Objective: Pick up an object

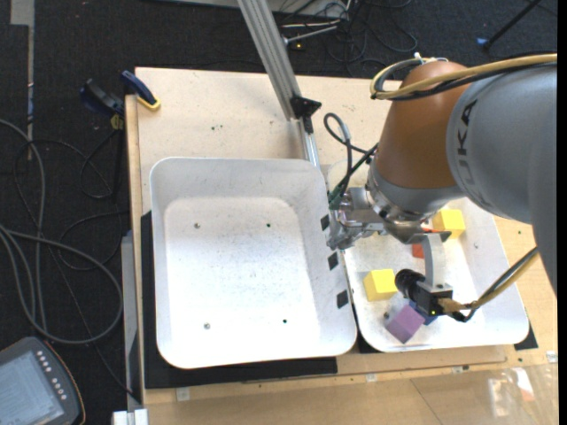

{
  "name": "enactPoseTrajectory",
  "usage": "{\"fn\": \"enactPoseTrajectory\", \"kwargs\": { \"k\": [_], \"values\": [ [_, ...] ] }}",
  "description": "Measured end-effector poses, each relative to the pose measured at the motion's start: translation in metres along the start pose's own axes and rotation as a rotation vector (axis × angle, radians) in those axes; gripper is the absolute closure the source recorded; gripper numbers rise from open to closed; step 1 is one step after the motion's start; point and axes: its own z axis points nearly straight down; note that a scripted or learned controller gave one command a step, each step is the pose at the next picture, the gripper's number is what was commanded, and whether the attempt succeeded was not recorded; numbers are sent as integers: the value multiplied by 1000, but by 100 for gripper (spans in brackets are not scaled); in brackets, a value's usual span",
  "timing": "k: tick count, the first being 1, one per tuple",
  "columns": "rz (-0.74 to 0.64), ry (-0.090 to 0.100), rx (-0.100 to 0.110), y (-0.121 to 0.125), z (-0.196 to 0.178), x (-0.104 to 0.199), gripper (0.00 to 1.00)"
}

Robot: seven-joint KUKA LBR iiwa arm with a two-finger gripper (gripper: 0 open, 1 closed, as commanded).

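Likeliest pick: the small yellow block, resting on the floor of the right bin, toward its left wall and clear of the rim. Looks light and rigid, perhaps foam or wood, with flat faces and square edges; unlikely to slip or crush under a modest squeeze. Best taken across two opposite flat sides, straight from above, keeping off the corners. Just nearer and to the right, a purple block, tilted, close to the yellow one but seemingly apart from it, so some care needed not to nudge it. Farther off and to the right, a second yellow block, partly covered by the arm, with an orange sliver beside it, too little on show to identify. Over the bin's far left part, the gripper, tucked under the wrist; jaws spread or pressed together, impossible to tell from here. Much of the bin's far half hidden beneath the arm. Just beside, on the left, the left bin.
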Motion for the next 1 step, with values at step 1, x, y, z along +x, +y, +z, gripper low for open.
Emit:
{"fn": "enactPoseTrajectory", "kwargs": {
  "k": [1],
  "values": [
    [1,0,-1,6,10,51,100]
  ]
}}
